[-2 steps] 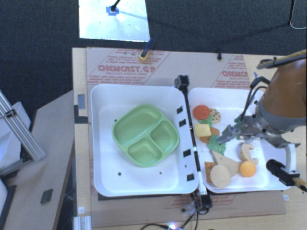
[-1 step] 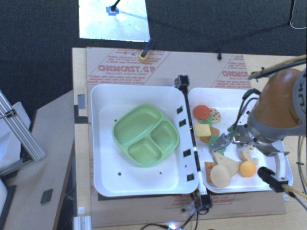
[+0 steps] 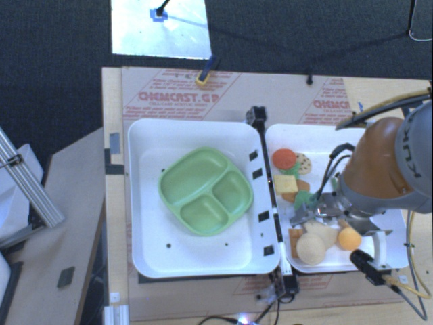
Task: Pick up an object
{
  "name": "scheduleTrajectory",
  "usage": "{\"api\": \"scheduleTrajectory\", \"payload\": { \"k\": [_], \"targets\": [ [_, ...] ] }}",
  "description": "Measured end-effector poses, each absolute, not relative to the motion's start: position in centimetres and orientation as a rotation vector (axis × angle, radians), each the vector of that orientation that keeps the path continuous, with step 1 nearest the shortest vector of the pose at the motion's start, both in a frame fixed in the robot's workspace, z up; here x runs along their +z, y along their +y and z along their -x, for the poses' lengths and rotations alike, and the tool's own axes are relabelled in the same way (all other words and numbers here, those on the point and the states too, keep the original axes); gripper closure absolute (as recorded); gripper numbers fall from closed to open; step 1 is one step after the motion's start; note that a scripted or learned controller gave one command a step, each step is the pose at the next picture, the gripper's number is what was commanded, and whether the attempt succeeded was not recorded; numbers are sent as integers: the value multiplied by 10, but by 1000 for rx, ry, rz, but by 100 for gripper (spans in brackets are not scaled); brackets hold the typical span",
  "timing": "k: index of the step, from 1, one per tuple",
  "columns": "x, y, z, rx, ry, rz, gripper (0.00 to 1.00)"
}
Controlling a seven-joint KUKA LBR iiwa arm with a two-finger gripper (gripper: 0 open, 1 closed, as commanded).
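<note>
- My gripper (image 3: 306, 212) hangs low over the right bin (image 3: 318, 133), at the near-left part of the pile of toy food, with my orange-banded wrist bulking above it to the right.
- The thing nearest my reach is a small green piece (image 3: 302, 198), touching or just under my metal fingertips; it lies toward the divider between the bins, a shade to the left of my wrist.
- I cannot tell whether my jaws are spread or pressed together; the metal parts blur into the food below, so I claim no hold on anything.
- The green piece looks stubby, with no clear long axis that I can read from this slant.
- Crowding is the issue: a yellow block (image 3: 285, 183) sits just behind it, a pale round lump (image 3: 312, 248) just in front, an orange ball (image 3: 349, 238) to the right, and a red disc (image 3: 284, 158) and a speckled cookie (image 3: 302, 162) farther back.
- The bin floor is smooth and white, and its left wall is near, leaving little room on that side.
- The left bin (image 3: 149, 202) holds a green divided tray (image 3: 206, 190), well apart from my work.
</note>
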State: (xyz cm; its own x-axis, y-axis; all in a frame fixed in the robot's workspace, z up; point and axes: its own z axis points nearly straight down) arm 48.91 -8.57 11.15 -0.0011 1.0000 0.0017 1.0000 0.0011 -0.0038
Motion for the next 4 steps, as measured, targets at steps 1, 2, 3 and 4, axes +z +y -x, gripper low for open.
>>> {"api": "scheduleTrajectory", "payload": {
  "k": [1, 2, 3, 4],
  "targets": [
    [84, -86, -490, -1, -2223, 2221, 0],
    [95, -86, -491, -3, -2225, 2223, 100],
    [143, -92, -500, -4, -2228, 2220, 100],
    [185, -91, -498, -3, -2227, 2218, 100]
  ]
}}
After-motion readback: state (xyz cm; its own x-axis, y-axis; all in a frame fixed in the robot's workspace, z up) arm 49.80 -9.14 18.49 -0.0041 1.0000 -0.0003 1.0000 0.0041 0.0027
